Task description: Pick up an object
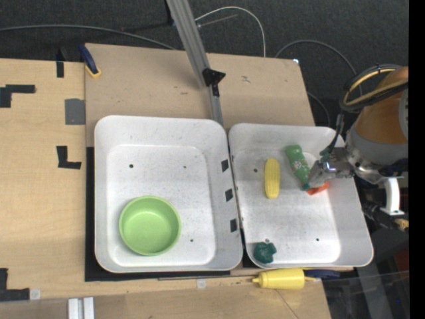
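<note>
Pale wooden bench (40, 198) with black tape marks (64, 157); dark carpet floor (319, 12) beyond, thin cables (229, 12) trailing; even light.

Green bottle (298, 163), flat in right bin (345, 244), perhaps red-capped.

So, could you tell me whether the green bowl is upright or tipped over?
Upright: the green bowl sits in the left bin with its round opening facing up.
</note>
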`<act>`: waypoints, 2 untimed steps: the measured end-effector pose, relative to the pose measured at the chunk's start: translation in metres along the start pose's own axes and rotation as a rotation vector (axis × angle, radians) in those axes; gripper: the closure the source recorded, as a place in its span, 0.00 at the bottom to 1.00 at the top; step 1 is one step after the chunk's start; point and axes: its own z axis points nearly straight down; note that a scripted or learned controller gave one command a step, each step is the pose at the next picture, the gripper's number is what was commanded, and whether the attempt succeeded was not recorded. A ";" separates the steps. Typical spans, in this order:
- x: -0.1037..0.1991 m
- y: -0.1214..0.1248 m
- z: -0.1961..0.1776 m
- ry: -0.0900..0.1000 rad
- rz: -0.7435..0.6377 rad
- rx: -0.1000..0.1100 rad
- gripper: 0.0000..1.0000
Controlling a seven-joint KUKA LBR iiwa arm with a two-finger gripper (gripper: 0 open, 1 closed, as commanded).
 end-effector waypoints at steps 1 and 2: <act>-0.004 0.002 -0.043 0.000 0.000 0.001 1.00; -0.004 0.002 -0.038 0.001 -0.001 0.006 1.00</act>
